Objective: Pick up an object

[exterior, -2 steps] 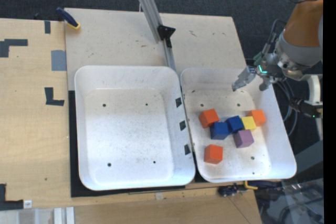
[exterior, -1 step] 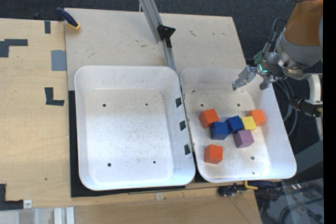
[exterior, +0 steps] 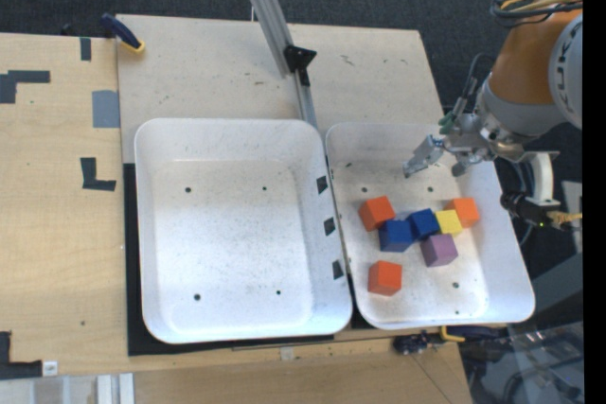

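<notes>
You are seeing the gripper [exterior: 437, 156] hovering, grip state unreadable, at 12 o'clock of the orange cube [exterior: 377, 212]: light, rigid; pinch flat sides.

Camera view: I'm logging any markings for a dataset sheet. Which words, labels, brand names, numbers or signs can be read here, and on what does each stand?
"KU": part of dark lettering on the grey and orange robot arm, cut off at the right edge of the view.
The coloured wooden cubes and the two shallow white plastic bins bear no writing.
The dark tape marks on the wooden bench are plain shapes, not letters.
</notes>
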Motion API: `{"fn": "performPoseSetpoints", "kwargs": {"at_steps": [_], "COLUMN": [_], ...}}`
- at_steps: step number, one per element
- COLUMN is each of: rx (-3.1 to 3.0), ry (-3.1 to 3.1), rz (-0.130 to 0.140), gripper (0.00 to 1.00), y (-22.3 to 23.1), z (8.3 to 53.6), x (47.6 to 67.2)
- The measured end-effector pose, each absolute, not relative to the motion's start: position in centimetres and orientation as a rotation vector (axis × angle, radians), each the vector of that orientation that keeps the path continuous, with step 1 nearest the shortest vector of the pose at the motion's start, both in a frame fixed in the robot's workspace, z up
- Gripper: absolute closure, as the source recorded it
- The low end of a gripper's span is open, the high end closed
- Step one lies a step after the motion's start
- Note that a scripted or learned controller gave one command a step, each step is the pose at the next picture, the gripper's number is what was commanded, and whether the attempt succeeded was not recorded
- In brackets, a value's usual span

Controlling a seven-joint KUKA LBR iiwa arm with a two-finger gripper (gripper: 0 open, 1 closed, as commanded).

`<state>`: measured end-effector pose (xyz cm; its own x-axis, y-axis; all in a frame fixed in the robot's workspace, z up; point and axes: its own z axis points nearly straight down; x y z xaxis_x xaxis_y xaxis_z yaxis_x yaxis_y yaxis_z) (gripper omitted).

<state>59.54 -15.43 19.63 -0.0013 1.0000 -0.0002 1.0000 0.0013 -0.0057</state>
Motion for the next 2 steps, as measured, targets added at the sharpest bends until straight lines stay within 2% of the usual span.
{"fn": "performPoseSetpoints", "kwargs": {"at_steps": [1, 2], "rx": [-2.216, -2.22], "ry": [-2.218, -2.221], "rz": [0.008, 0.005], "gripper": [0.0, 0.0], "y": [-15.5, -15.5], "z": [13.7, 9.0], "x": [58.5, 58.4]}}
